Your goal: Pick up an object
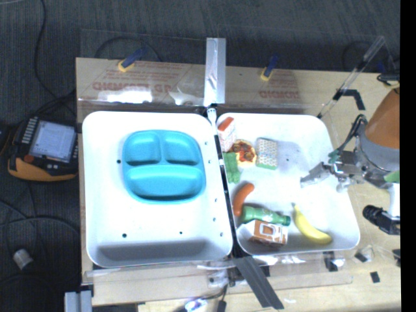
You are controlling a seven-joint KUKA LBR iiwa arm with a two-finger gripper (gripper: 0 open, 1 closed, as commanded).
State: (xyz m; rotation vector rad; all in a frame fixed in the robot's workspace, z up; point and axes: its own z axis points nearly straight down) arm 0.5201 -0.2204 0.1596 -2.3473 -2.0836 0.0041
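The right bin [338, 145] holds several toy foods. A yellow banana [309, 227] lies near its front right corner. A green bottle [263, 214] and an orange carton [268, 233] lie at the front left, with a red sausage [242, 197] just behind them. Further back sit a pizza slice [242, 151], a small red-and-white carton [225, 132] and a pale grey-green block [266, 152]. My gripper [325, 176] hovers over the bin's right middle, above bare floor and behind the banana. Its fingers stand open with nothing between them.
The left bin [104, 233] carries a blue divided plate [164, 164]. A green piece [231, 168] rests against the wall between the bins. A handheld device [45, 147] lies on the floor to the left. Cables and clamps sit by the bench's right edge.
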